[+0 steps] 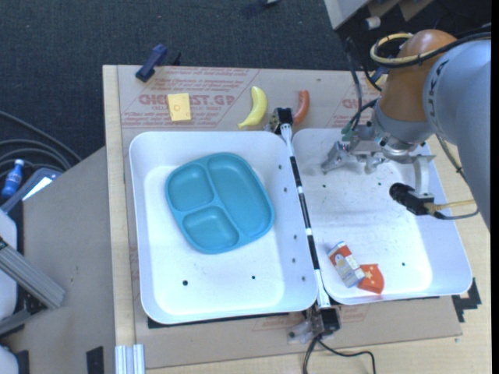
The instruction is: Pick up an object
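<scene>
Two shallow white plastic bins sit side by side on the brown cardboard-covered bench, and they are the biggest things here: the left bin fills the middle of the frame and the right bin the right side. Next in size, the grey arm with its orange band reaches in from the upper right, its gripper hanging over the upper part of the right bin; whether its jaws are open or shut cannot be told from this slant. Then comes the blue three-compartment plastic plate, lying flat in the left bin. Smaller, beyond the bins at upper centre, lie a yellow toy banana and an orange-red chilli-shaped toy. Smallest, low in the right bin and well apart from the gripper, rests the likely target: a small orange, red and white crumpled packet. It looks light and soft, probably slippery and apt to slide or fold, so pinching it across its narrow middle seems best.
</scene>
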{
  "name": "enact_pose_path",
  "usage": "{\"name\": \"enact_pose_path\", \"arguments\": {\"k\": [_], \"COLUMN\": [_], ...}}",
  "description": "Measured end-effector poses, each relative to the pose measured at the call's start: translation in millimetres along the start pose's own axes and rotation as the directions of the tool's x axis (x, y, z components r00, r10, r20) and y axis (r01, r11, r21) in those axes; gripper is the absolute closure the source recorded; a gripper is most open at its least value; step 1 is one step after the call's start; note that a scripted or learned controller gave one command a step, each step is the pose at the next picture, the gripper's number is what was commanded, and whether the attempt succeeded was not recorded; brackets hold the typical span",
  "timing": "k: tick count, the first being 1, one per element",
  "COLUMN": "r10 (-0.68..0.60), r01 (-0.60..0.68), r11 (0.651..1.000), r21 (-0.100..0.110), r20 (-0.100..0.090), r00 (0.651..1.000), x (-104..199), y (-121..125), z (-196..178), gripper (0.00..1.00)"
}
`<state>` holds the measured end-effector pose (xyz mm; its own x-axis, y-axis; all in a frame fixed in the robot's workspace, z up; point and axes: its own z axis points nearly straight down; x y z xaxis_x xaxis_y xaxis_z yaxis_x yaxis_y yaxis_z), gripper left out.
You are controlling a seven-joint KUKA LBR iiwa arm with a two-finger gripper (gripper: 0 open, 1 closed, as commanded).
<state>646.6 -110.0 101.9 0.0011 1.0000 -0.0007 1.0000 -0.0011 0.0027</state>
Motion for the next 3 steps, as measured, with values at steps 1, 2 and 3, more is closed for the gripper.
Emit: {"name": "enact_pose_path", "arguments": {"k": [1, 2, 3], "r10": [0.0, 0.0, -0.002], "r01": [0.0, 0.0, 0.002], "r11": [1.0, 1.0, 1.0], "r21": [-0.002, -0.002, 0.001], "r20": [0.0, 0.0, -0.001], "r00": [1.0, 1.0, 1.0], "x": [0, 0, 8], "y": [1, 1, 20], "z": [-10, -10, 17], "gripper": [1.0, 0.0, 0.0]}}
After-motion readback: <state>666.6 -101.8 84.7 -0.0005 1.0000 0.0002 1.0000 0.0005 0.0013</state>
